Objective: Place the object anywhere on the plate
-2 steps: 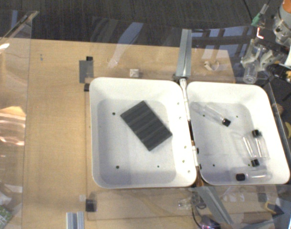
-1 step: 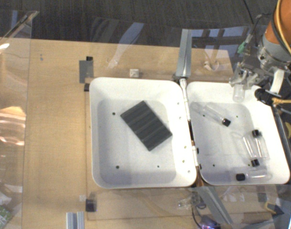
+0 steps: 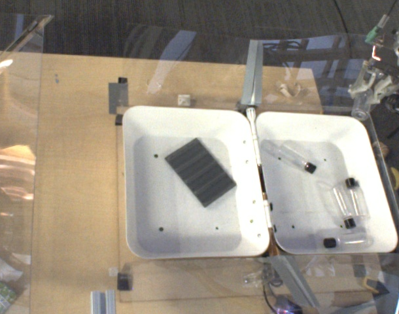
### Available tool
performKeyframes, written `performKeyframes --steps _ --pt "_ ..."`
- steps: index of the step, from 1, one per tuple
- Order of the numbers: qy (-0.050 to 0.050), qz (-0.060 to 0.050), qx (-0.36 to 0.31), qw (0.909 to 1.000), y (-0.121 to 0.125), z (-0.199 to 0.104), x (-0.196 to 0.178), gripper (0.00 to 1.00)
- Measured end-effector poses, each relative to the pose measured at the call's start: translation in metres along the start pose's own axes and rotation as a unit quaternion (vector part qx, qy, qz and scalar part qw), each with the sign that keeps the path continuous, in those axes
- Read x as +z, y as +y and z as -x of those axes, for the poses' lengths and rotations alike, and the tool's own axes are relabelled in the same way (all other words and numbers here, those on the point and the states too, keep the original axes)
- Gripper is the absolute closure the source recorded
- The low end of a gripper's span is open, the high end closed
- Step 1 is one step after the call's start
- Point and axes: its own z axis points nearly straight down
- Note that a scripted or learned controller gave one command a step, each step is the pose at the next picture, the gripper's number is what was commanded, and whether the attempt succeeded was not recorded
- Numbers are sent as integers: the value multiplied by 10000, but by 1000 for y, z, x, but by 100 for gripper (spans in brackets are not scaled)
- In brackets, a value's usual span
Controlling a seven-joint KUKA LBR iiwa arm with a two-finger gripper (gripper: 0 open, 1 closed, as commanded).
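Now, two white bins sit side by side.
Dark ridged plate (image 3: 200, 172) lies in the left bin (image 3: 137, 175); clear tubes (image 3: 292, 156) lie in the right bin (image 3: 363, 142).

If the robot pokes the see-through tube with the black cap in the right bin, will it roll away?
Probably. The clear plastic tube with the black cap looks round and lies flat on the smooth floor of the right white bin, so a sideways push would likely roll it. It looks hollow, so probably light. Its glossy surface may slip between fingers.
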Motion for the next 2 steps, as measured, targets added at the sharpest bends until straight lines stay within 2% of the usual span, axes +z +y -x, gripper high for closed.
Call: performKeyframes --steps 1,2 --pt "1 -22 -436 9990 -5 -9 99 100" --pt "2 0 -196 9998 -2 -5 49 100"
